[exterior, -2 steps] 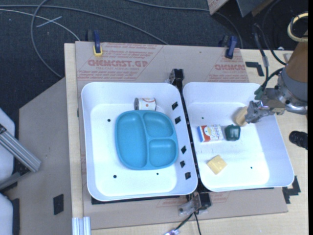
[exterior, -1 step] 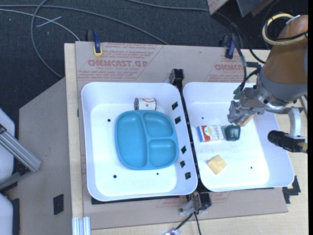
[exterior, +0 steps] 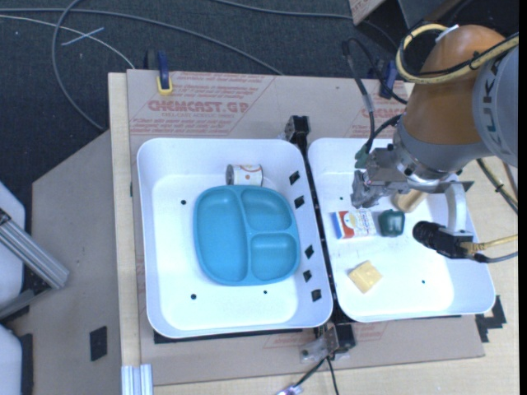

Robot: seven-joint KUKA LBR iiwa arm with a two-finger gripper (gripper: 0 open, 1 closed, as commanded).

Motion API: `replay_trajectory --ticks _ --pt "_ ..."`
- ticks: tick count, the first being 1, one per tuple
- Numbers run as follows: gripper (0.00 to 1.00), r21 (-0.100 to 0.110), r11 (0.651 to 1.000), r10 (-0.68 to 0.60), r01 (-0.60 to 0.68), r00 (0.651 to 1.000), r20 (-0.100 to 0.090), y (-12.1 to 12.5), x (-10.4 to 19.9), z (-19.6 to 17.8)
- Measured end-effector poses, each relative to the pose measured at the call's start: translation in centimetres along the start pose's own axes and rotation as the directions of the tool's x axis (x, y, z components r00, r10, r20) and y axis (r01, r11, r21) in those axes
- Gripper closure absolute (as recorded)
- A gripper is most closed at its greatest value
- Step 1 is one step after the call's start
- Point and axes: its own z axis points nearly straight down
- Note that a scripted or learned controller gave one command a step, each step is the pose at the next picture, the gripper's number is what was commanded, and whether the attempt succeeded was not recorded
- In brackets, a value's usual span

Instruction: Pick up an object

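Two white bins sit side by side on the bench. The left bin (exterior: 156,220) holds a blue tray (exterior: 245,235) with three compartments, lying flat near its middle, and a small white cup (exterior: 244,174) on its side just beyond the tray's 12 o'clock edge, close to the bin's far wall.

The arm (exterior: 453,89) comes in from 3 o'clock and hangs over the far half of the right bin (exterior: 461,299). Its gripper (exterior: 366,189) points down over the bin floor near the divider between the bins; whether it is open or closed I cannot tell (the wrist body hides most of it from above), and nothing is visibly caught in it.

Below the gripper, towards 6 o'clock, lies a small white box (exterior: 351,224) with red and blue print, flat on the floor. Just beside it at 3 o'clock is a green block (exterior: 390,222), partly under the wrist's shadow. Further towards 6 o'clock, apart from both, a yellow sponge (exterior: 365,276) rests tilted on the floor. A black cylinder (exterior: 436,239) on the arm's rig, with a yellow cable, juts over the bin at 3 o'clock of the green block.
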Motion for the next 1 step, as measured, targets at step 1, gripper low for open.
replay_trajectory --ticks 1 --pt "1.00 -0.001 1.000 0.001 -0.001 1.000 0.001 1.26 5.09 1.28"
